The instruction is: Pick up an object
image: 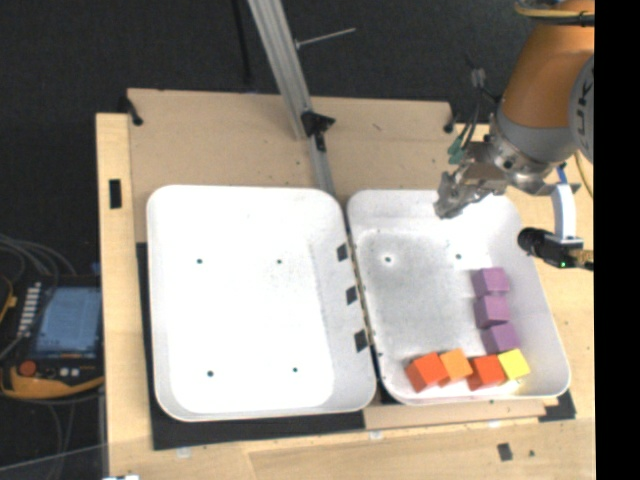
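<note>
Several small blocks lie in the right bin [400, 268]. Purple blocks [491, 298] line its right side, one behind another. Along the near wall sit a red-orange block [428, 370], an orange block [456, 364], a red block [488, 370] and a yellow block [514, 364]. My gripper [452, 202] hangs over the far edge of the right bin, well behind the blocks, with nothing visibly held.
The left bin [245, 298] stands beside the right one, with small black clips [352, 294] along their shared edge. A slanted metal pole [285, 63] rises behind the bins. A blue-screened device [65, 326] sits off the bench at left.
</note>
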Available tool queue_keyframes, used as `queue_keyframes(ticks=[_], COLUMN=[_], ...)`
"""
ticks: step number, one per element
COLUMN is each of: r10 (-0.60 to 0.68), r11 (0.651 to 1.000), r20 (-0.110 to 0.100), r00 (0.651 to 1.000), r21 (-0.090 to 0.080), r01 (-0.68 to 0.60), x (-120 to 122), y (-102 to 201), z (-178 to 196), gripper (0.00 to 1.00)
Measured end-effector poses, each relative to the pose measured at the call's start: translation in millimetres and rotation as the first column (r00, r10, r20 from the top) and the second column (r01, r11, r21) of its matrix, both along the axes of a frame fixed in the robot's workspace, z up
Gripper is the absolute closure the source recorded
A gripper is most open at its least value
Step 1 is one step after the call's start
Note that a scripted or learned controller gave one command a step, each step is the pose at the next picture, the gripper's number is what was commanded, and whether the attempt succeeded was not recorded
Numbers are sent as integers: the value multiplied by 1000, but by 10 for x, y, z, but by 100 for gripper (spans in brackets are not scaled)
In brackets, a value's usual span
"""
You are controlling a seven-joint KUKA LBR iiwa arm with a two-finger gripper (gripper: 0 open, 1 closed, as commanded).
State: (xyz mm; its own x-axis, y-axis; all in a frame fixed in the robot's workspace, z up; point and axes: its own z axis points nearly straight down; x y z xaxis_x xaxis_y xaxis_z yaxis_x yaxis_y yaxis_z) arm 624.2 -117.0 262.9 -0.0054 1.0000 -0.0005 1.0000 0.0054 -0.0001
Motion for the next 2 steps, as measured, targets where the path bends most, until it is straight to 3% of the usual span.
queue_keyframes(ticks=[1, 2], r10=[0, 2], r11=[1000, 1000], r20=[-1, -2], r00=[1000, 1000], r21=[1, 2], r01=[0, -2], x=[-29, -58], y=[421, 1025], z=[-9, -50], gripper=[100, 100])
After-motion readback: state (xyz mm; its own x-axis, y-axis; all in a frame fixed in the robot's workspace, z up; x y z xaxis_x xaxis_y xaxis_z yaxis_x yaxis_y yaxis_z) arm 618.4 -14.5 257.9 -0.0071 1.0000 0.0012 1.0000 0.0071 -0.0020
